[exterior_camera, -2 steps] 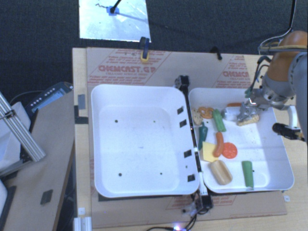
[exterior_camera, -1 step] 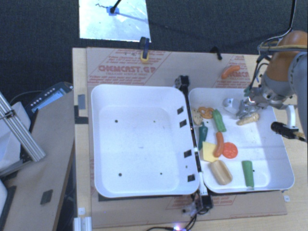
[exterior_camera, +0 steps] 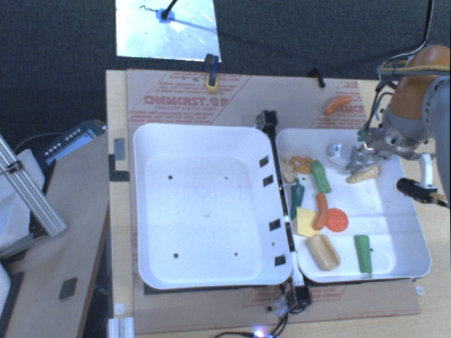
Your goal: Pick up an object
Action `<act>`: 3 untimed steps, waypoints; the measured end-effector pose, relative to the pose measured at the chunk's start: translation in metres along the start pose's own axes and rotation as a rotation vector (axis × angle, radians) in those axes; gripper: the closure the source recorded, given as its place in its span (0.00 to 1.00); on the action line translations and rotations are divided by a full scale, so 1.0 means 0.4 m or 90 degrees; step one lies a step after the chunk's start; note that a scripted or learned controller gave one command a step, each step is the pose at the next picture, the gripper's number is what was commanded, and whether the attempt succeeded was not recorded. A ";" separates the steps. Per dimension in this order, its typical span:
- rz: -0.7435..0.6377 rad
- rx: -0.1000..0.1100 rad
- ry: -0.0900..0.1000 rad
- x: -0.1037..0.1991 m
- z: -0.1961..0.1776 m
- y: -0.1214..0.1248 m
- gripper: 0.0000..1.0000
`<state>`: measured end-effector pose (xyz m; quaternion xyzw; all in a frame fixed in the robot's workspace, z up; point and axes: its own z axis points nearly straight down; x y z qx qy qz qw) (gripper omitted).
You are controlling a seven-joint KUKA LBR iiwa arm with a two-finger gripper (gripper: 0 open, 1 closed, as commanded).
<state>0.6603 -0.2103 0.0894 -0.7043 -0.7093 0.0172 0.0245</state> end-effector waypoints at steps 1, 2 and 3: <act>0.001 -0.008 -0.002 0.001 0.000 -0.009 1.00; 0.000 0.000 0.000 0.000 0.000 0.000 1.00; 0.002 -0.012 -0.002 0.002 0.001 -0.013 1.00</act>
